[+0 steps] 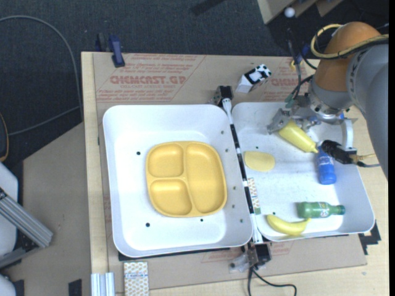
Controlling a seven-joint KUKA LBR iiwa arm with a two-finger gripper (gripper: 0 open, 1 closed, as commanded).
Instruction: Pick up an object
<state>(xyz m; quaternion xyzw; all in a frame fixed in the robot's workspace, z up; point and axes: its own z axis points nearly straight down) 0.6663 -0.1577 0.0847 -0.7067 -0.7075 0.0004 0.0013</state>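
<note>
My gripper (pixel 290 124) is low over the far part of the right bin (pixel 364 193), open. Its fingers (pixel 276 126) stand on either side of the upper end of a long yellow object (pixel 299 139), which lies slanted on the bin floor. Also in this bin are a pale yellow oval piece (pixel 259 161) near the left wall, a small blue bottle (pixel 326 169) to the right, a green bottle (pixel 320 210) lying on its side, and a banana (pixel 286 225) at the near edge.
The left bin (pixel 123 134) holds a yellow divided plate (pixel 185 179) in its middle. A small black-and-white item (pixel 257 76) lies on the cardboard behind the bins. The arm's grey and orange body (pixel 345 54) looms over the right bin's far right corner.
</note>
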